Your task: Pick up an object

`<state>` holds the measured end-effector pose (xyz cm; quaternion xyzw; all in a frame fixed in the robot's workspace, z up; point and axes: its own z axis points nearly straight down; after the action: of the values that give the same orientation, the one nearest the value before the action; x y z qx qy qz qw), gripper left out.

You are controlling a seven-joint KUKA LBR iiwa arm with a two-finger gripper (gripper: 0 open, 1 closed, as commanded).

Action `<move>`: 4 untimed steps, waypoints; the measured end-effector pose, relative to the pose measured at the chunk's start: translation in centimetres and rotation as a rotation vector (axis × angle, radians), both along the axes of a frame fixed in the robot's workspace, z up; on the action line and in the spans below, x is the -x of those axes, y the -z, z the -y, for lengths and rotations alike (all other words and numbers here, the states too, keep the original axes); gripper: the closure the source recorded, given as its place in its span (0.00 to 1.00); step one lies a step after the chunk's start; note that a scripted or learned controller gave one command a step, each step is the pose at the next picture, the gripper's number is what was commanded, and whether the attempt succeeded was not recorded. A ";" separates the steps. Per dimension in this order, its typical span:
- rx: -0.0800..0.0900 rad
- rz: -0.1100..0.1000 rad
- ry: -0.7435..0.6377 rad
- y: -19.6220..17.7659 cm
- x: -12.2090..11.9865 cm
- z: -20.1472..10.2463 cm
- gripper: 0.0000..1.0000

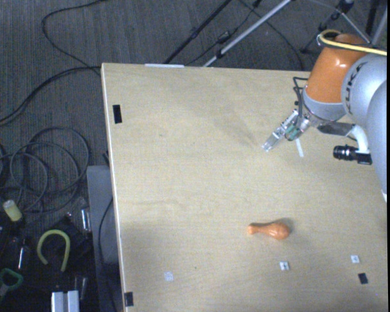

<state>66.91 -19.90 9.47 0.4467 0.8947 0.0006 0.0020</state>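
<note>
Well, the only thing here worth going for is the orange piece (pixel 270 230), which lies flat on the tan board (pixel 182 174), toward the near edge and well apart from me. My gripper (pixel 284 147) hangs above the far right part of the board with its two fingers spread and nothing between them. The piece looks like a small toy drumstick or gourd, with a round bulb at its right end tapering to a thin neck on the left. I judge it light, probably plastic or rubber, smooth enough to slip, and not likely to break. The bulb would roll or squirt out of a pinch, so I would close across the middle, where neck meets bulb, with my fingers set across its long axis. Nothing crowds it. A small white tag (pixel 284 265) sits just beyond it toward the near edge, and another tag (pixel 355 259) and a black mark (pixel 363 278) lie off to the right, all flat and harmless. Cables (pixel 45 168) and a green hook (pixel 52 242) lie on the floor at left, out of reach. The path down to the piece looks open.
</note>
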 end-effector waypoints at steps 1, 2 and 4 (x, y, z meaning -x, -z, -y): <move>-0.002 -0.002 0.123 -7.8 1.0 -5.8 1.00; -0.003 -0.003 0.175 -7.7 0.4 -5.6 1.00; 0.003 -0.004 0.064 -4.2 0.1 -0.9 1.00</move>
<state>66.81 -19.04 13.63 0.4749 0.8800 -0.0018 0.0009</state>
